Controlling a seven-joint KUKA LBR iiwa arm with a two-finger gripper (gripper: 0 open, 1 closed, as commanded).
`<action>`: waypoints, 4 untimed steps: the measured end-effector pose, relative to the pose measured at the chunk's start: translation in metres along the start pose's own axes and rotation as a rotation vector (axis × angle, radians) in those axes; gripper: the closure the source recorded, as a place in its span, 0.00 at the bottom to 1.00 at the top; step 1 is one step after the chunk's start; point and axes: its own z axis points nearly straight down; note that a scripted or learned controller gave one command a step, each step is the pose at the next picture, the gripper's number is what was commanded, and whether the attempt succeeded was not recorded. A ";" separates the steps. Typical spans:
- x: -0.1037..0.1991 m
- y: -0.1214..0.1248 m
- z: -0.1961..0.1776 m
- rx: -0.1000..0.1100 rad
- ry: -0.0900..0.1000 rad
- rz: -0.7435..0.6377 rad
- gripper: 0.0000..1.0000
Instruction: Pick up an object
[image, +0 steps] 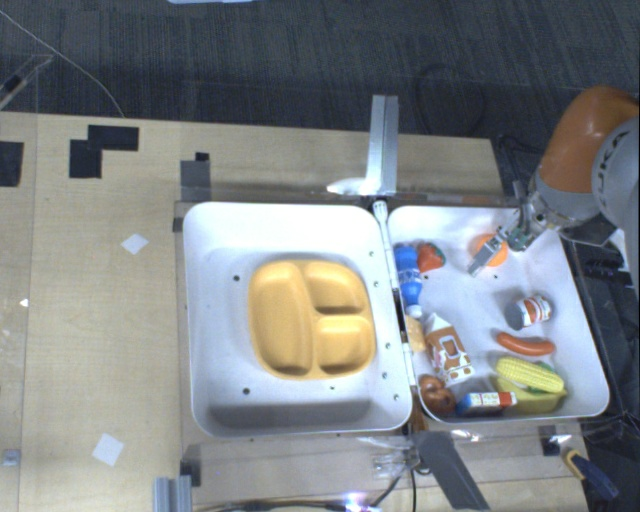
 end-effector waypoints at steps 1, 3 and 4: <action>0.008 -0.040 0.007 -0.015 0.002 0.112 0.00; 0.054 -0.007 0.007 -0.019 0.004 0.206 0.00; 0.037 0.017 0.007 -0.016 0.002 0.055 0.00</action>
